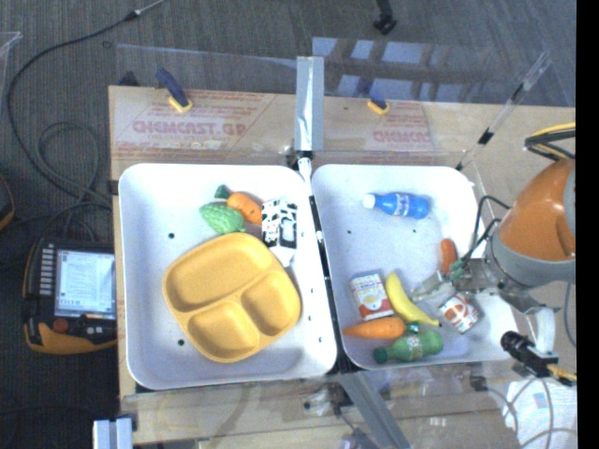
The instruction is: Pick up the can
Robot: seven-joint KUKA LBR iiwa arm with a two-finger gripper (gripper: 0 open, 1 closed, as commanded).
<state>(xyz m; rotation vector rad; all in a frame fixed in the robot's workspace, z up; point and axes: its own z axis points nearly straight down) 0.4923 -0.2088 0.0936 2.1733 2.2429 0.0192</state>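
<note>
From the overhead camera, the gripper (447, 288) is working low at the right bin's (412, 178) right edge, and the red-and-white can (460, 313) is lying tilted just beside it, though whether anything is clamped I cannot tell. The risk I'm watching is the can rolling or skidding into the banana (409, 299) crowding its left, spoiling a clean grasp.

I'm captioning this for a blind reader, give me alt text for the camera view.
The arm's hand hovers beside a tipped can in the right bin, near a banana, carrot and blue bottle. The left bin holds a yellow divided tray.
</note>
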